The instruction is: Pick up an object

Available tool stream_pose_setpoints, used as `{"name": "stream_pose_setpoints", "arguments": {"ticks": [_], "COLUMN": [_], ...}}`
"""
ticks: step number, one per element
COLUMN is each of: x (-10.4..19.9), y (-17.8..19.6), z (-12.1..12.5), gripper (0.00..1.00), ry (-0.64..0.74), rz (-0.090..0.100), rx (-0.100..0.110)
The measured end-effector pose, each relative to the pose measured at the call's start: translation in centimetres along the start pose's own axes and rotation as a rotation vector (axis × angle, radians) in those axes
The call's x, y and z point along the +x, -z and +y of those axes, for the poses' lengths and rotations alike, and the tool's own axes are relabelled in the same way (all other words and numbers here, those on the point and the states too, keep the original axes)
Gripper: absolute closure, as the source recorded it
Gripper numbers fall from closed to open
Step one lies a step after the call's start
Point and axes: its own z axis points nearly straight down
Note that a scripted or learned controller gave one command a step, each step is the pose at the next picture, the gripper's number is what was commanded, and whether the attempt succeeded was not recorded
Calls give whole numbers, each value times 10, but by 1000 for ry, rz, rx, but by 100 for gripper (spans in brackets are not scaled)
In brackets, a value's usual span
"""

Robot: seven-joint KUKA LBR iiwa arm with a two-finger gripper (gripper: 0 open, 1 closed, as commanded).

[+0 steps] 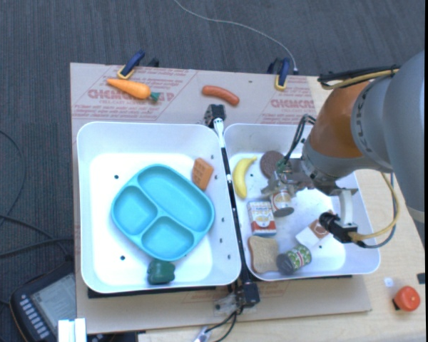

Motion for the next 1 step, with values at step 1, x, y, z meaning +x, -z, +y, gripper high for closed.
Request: {"name": "stream_pose_setpoints", "arguments": {"ticks": [1], "x": [81], "y": [86], "z": [-60], "gripper": [100], "ry": [3], "rz": [4], "rx": [11]}}
